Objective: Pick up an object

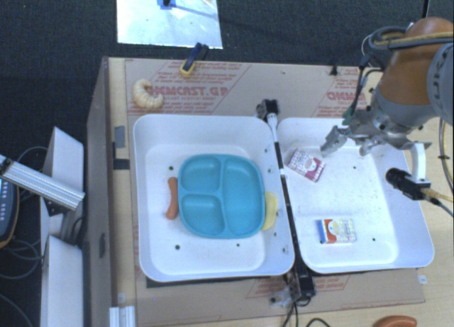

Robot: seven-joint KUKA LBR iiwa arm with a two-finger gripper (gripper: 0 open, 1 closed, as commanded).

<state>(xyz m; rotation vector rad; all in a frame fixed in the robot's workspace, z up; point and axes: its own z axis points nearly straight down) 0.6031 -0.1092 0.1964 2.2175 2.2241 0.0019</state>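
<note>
Closest in, a small orange-and-white box (pixel 335 231) lies flat in the right bin (pixel 397 247). Further back a pink-and-white packet (pixel 306 164) sits near that bin's left wall. Gripper (pixel 349 142) hovers just beside it, fingers spread, nothing between them. Left bin (pixel 152 176) has a blue divided plate (pixel 220 196) and a sausage (pixel 172 198).

Robotics lab: arm (pixel 418 70) over white bins (pixel 213 130).

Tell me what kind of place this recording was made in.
Probably a robot grasping lab bench: two white bins side by side on a board, toy-like items such as a blue divided plate and a small carton, and loose cables around.
</note>
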